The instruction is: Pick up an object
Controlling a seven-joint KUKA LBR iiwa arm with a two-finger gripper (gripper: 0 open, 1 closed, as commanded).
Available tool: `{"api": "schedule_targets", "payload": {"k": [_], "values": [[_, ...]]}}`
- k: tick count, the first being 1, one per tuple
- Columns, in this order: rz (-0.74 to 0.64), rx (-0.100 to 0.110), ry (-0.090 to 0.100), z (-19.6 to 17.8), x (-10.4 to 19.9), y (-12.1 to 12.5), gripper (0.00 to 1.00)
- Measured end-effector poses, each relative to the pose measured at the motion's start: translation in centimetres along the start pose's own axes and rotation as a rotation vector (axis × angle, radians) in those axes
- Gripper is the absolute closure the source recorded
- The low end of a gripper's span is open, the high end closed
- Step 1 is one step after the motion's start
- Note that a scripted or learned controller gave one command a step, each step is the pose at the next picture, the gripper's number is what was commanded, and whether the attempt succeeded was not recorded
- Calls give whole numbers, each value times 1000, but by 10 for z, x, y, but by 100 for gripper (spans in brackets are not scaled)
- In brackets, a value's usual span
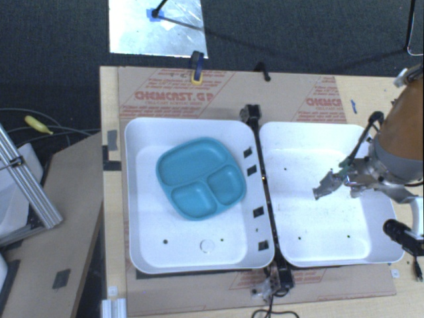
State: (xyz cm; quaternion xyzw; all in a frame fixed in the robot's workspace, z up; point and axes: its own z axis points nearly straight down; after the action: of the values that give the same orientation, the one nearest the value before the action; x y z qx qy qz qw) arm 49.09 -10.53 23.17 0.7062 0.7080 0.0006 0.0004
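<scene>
Within left bin (142,177): one blue plate (201,177)

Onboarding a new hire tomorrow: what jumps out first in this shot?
The blue divided plate grabs the eye first: it lies in the left white bin, three compartments up. Next is the arm's gripper, reaching in from the right and hanging over the right white bin, apart from the plate. Above the bins, a shiny foil-like sheet lies on the dark floor.
</scene>
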Motion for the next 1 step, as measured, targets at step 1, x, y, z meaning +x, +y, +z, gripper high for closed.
{"api": "schedule_targets", "payload": {"k": [1], "values": [[-2,-4,-1,-11,0,1,100]]}}
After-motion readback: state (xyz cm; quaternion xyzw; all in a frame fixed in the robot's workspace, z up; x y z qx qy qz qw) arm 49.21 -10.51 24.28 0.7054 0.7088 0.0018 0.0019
